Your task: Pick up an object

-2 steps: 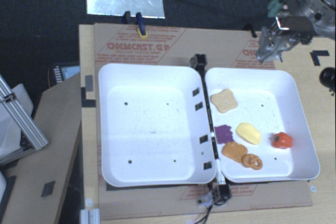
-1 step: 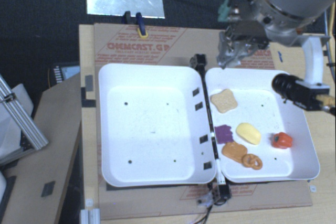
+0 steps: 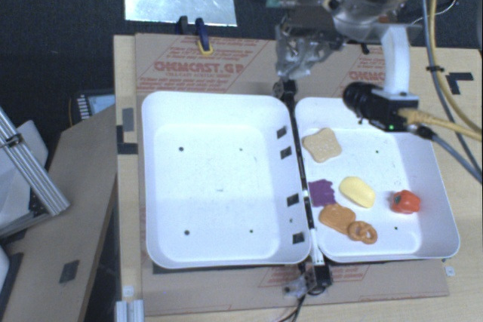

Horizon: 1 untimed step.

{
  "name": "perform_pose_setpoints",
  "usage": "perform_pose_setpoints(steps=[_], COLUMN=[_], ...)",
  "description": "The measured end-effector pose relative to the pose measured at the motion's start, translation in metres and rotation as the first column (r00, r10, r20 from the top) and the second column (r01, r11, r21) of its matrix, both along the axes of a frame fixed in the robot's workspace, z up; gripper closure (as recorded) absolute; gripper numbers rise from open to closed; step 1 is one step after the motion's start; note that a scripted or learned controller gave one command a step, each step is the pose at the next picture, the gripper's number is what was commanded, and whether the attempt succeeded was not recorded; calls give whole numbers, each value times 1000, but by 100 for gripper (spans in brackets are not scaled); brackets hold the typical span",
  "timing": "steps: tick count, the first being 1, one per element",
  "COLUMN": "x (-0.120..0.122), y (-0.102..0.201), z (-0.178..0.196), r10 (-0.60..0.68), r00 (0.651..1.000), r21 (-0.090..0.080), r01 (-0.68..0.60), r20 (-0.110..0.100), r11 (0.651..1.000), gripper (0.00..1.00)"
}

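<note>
1. In the right bin (image 3: 423,162): bread slice (image 3: 322,145), purple piece (image 3: 321,192), yellow lemon (image 3: 357,191), red tomato (image 3: 405,201), pretzel (image 3: 363,232).
2. The tool (image 3: 296,65) hangs above the bins' far edge.
3. The counter's cardboard (image 3: 226,60) reads "CHEMCAST" in red.

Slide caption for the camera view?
End effector above the bins' far edge; five toy foods in the right bin.

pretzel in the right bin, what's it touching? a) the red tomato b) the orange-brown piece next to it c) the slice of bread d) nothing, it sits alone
b: the pretzel lies against the lower right edge of the orange-brown piece near the front of the right bin, well apart from the tomato and the bread slice.
</note>
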<state>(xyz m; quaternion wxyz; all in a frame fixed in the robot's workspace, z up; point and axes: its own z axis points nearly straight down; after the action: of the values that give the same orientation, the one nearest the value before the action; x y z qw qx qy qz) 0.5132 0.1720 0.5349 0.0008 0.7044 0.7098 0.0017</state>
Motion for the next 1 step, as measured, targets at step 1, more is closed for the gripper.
perform_pose_setpoints(steps=[1], x=[47], y=[66], z=[-1], r10=[1], r00=[1000], r21=[1], r01=[-1], r20=[-1], r11=[1000], gripper=[100])
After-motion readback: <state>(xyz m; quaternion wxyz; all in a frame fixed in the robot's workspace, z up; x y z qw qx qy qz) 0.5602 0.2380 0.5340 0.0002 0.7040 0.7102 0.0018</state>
